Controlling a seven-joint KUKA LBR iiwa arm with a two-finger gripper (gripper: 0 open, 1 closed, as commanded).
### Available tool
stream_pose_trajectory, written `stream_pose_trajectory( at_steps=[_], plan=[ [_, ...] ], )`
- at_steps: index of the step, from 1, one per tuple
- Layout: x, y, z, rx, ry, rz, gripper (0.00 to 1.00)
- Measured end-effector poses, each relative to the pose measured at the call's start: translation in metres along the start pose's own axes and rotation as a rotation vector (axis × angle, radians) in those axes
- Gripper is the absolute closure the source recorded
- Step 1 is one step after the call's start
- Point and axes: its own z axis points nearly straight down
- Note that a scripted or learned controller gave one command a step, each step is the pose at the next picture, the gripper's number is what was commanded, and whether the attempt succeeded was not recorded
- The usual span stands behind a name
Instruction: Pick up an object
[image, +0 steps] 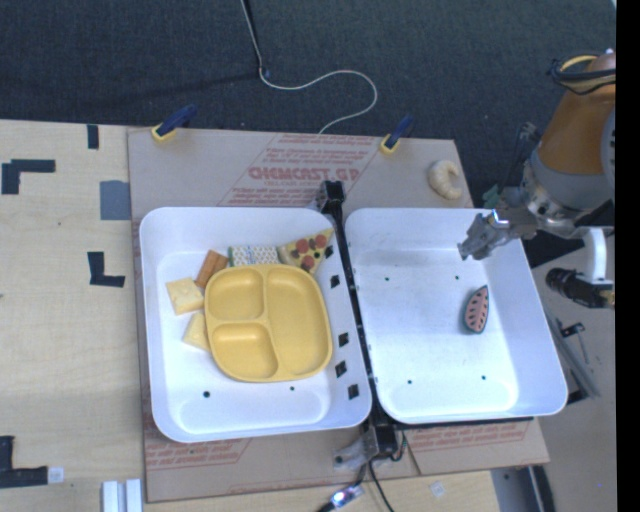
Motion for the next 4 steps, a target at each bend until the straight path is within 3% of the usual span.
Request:
stream_pose_trajectory(
  at_steps=[2,3,4],
  plan=[
    [0.103,0.007,0.008,0.001,0.002,-0.006,1.0],
    [0.113,0.023,0.003,0.0,0.0,-0.002,1.0],
    [0.103,0.01,0.008,0.002,-0.001,0.001,1.0]
  ],
)
